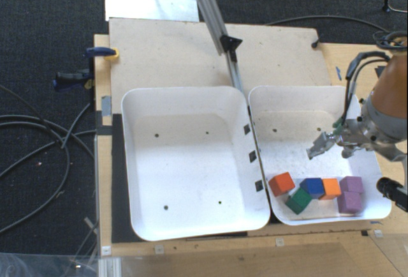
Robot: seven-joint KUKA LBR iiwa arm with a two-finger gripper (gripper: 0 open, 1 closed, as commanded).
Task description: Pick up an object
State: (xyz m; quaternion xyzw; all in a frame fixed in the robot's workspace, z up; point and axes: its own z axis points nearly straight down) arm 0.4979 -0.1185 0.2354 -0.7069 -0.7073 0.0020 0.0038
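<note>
The end effector (322, 145) is hanging over the right bin (287, 106), reaching in from the right; its grey fingers are angling toward the left, and whether they are apart or together cannot be told from this view. Nothing is showing between them.

Just near of it, along the near edge of the right bin, five small blocks are lying in a tight cluster. A red block (281, 183) is sitting at the left end, with a green block (298, 200) just near and right of it. A blue block (312, 187) is touching an orange block (331, 188), and a purple block (350, 194), the tallest, is sitting at the right end.

The blocks are looking like light, stiff toy cubes with flat faces, unlikely to break and probably easy to pinch across two opposite sides. The red block is seeming the best choice, since its left and far sides are standing free of its neighbours.

The left bin (137, 161) is sitting beside the right one on the counter (172, 55).
</note>
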